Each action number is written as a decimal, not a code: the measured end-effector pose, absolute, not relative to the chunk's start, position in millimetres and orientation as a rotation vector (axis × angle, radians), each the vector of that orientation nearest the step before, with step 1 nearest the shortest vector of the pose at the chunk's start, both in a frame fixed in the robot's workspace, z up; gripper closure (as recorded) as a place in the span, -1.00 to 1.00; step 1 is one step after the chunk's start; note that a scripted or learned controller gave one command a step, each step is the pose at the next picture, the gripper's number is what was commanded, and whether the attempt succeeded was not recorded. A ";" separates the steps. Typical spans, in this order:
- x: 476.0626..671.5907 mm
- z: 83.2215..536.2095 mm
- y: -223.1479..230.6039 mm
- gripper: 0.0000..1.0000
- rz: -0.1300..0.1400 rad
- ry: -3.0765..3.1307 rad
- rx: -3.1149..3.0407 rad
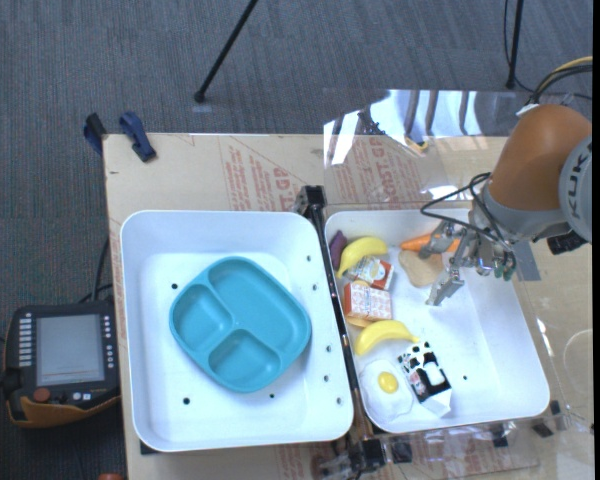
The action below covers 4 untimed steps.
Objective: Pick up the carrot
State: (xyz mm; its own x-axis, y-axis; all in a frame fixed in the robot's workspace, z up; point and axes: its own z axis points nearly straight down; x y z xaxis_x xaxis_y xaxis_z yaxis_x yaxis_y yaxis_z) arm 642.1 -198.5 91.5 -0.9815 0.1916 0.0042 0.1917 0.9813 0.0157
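Small orange carrot lying near the far edge of the right shallow white bin, just beside a tan bread-like slice. Metal 2-finger gripper poised over that bin just right of the carrot, fingers spread, nothing between them. Nearer the bin's left wall: 2 yellow bananas, an orange printed carton, a white fried egg, a black-and-white packet. Left white bin bearing a blue plastic 3-compartment plate at its middle
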 end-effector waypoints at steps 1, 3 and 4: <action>640.4 91.2 -209.1 -1.00 -0.011 -3.093 -0.533; 638.5 90.4 -212.8 -1.00 -0.007 -3.070 -0.672; 638.4 90.8 -209.9 -1.00 -0.012 -3.007 -0.907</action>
